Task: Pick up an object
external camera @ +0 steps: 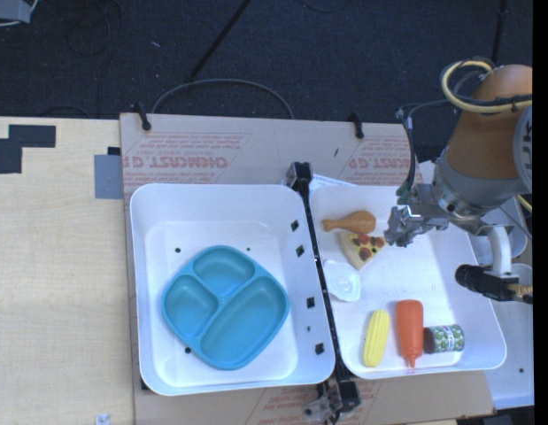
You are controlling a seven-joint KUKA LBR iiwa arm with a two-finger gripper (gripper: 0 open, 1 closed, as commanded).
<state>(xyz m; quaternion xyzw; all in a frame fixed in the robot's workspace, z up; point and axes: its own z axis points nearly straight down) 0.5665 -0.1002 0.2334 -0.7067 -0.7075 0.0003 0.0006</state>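
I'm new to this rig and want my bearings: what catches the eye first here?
The blue plate lying alone in the left bin stands out most. Next comes the toy food in the right bin: a drumstick, pizza slice, corn and orange bottle. The arm's pincer hangs beside the pizza slice.

Open floor mid right bin (486, 348) — pizza slice (361, 249), corn (375, 337), bottle (409, 330) ring it.

Left bin (150, 211): divided plate (225, 305), toward the near edge. Right bin (473, 361): drumstick (351, 222) at far left, pizza slice (362, 249) just in front of it; corn cob (375, 337), bottle (409, 330) and can (443, 338) side by side along the near edge.
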